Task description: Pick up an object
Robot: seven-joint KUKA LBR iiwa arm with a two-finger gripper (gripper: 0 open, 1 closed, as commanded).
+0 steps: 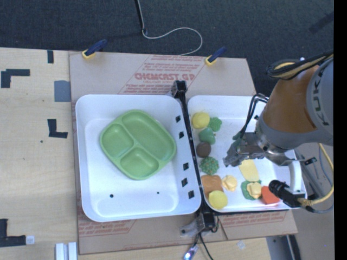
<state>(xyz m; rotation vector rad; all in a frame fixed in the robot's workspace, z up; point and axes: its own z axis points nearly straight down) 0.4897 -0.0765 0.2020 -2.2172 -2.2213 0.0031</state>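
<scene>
Toy food lies scattered in the right bin (246, 103), where the claw (234, 156) hangs low over the middle of the pile. Whether the claw is parted or closed cannot be told, since the dark wrist and the grey arm (290, 121) with its orange band cover it from above, and nothing is seen clamped in it.

Just below and to the right of the claw lies a pale yellow piece (249, 170). Below the claw sits a small cream-yellow piece (230, 183), with an orange-brown block (211, 183) and a yellow ball (217, 200) further down to the left. Left of the claw are a dark brown ball (204, 149) and a green broccoli floret (209, 166). Up and to the left rest a yellow lemon (200, 119) and two green pieces (211, 129). Down to the right, a green-and-yellow piece (251, 189) touches an orange-red one (269, 195).

Far left of the claw, across the black divider (187, 140), the left bin (87, 145) holds a green compartment plate (137, 143). Both bins rest on cardboard (157, 75) on the tabletop (32, 145).
</scene>
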